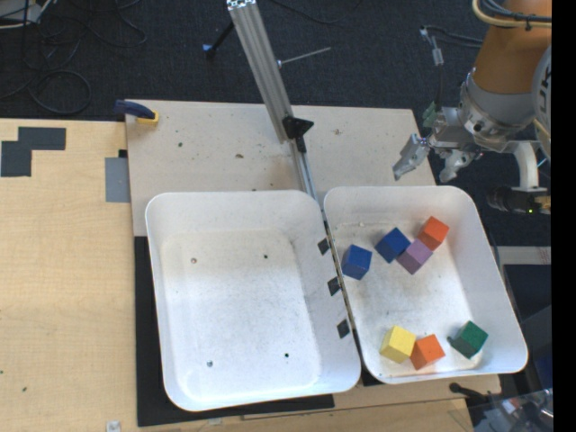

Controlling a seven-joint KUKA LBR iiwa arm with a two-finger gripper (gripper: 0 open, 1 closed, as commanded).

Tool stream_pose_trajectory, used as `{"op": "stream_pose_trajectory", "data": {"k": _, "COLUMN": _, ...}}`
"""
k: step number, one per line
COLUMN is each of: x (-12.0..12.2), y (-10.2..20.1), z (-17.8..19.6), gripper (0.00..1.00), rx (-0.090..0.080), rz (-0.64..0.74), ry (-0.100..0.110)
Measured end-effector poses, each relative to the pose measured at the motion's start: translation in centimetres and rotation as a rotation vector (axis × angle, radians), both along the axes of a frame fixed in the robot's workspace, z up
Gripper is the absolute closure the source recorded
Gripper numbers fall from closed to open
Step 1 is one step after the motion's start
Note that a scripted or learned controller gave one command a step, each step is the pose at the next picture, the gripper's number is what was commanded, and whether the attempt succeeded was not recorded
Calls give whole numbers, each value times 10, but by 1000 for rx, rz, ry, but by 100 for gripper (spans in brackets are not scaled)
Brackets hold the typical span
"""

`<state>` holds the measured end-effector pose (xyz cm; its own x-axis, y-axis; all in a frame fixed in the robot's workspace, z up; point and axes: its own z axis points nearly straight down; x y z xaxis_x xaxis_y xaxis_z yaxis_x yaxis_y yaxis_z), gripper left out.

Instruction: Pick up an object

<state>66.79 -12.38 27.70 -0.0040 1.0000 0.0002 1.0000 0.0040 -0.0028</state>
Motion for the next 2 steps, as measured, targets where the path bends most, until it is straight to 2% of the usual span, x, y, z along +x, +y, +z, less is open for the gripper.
{"op": "stream_pose_trajectory", "data": {"k": 1, "x": 0, "y": 0, "z": 0, "gripper": 0, "rx": 0, "rz": 1, "ry": 0}}
{"op": "stream_pose_trajectory", "data": {"k": 2, "x": -1, "y": 3, "z": -44, "gripper": 0, "rx": 0, "rz": -1, "ry": 5}}
